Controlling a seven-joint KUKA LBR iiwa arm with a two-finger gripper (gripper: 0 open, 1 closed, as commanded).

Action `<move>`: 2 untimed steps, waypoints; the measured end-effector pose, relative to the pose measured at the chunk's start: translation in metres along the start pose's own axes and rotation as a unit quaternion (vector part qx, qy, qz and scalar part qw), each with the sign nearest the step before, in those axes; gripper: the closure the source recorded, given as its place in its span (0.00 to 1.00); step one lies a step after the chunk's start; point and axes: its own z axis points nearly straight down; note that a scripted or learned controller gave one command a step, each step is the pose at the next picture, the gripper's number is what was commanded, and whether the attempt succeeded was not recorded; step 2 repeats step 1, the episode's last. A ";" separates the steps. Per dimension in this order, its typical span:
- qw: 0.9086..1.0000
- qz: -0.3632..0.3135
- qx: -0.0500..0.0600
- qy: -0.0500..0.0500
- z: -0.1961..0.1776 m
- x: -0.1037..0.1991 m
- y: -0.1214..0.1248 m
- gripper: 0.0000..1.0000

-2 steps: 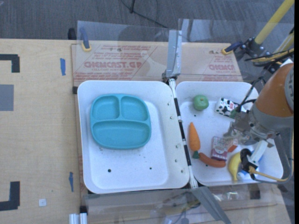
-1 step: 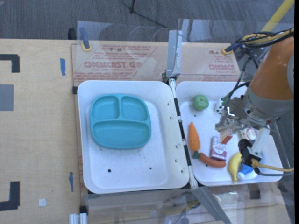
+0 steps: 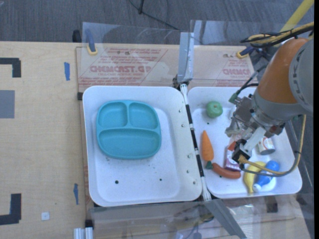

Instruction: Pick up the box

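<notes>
Left bin [image 3: 99,183], right bin [image 3: 295,179]: white; left one flecked with few dark dots. Plate [image 3: 128,129]: teal. Apple [image 3: 215,109]: green. Carrot [image 3: 207,146]: orange. Sausage [image 3: 227,172]: red-brown. Banana [image 3: 250,177]: yellow. Ball [image 3: 272,167], 2 o'clock of banana: blue. Box [image 3: 231,158]: pink-purple, print unclear. Arm [image 3: 281,78]: grey, orange band. Worktop [image 3: 40,133]: pale wood grain; black marks [image 3: 11,67], blue tape [image 3: 67,71].

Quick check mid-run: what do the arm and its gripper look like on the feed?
The arm is a thick, rounded grey tube with a broad orange band above the wrist. Below the band, the gripper is a boxy cluster of grey metal parts. A thin dark cable loops beside the wrist. I can read no markings.
</notes>
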 end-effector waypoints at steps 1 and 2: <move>0.996 -0.091 -0.001 0.000 -0.036 -0.027 -0.001 1.00; 0.996 -0.091 -0.001 0.000 -0.036 -0.027 -0.001 1.00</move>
